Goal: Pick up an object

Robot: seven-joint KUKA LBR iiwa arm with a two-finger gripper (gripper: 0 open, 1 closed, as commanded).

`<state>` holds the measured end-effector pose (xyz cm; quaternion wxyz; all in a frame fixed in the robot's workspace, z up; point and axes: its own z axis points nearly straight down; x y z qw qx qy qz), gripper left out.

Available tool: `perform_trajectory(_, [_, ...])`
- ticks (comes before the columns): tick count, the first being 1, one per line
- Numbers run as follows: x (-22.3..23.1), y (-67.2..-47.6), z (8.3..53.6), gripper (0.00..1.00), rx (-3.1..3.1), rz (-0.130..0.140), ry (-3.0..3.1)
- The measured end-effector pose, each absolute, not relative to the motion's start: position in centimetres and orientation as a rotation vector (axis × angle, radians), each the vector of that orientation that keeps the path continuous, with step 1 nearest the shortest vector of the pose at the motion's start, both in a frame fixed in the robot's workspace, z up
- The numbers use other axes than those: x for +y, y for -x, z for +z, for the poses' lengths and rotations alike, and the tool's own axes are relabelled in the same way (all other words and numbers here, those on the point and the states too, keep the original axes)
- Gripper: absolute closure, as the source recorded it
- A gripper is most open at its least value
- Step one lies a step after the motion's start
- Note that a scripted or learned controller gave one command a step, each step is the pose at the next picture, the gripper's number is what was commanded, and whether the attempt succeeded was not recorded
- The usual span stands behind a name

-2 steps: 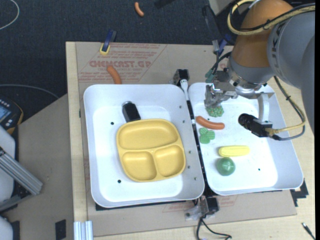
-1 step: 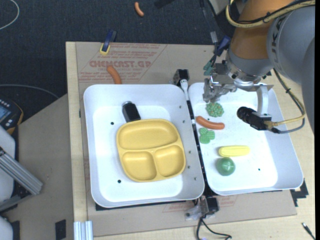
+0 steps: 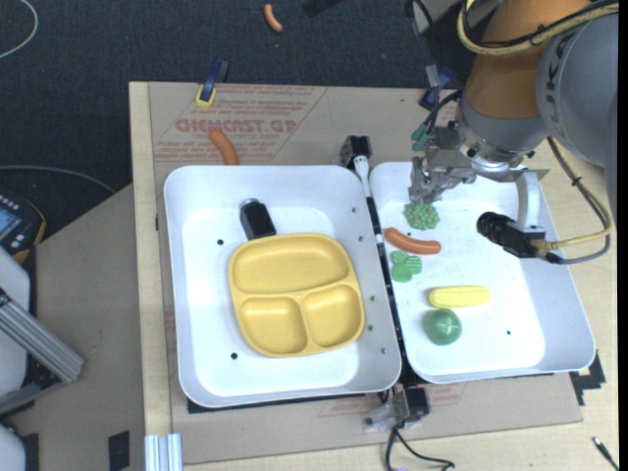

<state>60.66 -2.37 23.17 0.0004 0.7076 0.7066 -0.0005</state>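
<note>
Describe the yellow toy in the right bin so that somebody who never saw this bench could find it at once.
Start at the right bin, the one without the yellow plate. In its lower half, near the middle, lies the corn cob, a short yellow bar on its side. A green ball sits just below it and a sausage lies above it; it is the single yellow piece in this bin.
</note>
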Motion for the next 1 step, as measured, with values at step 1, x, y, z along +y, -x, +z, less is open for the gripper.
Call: perform_trajectory(1, [-0.80,-60.43,21.88,1.00,2.225,-0.004,-2.222])
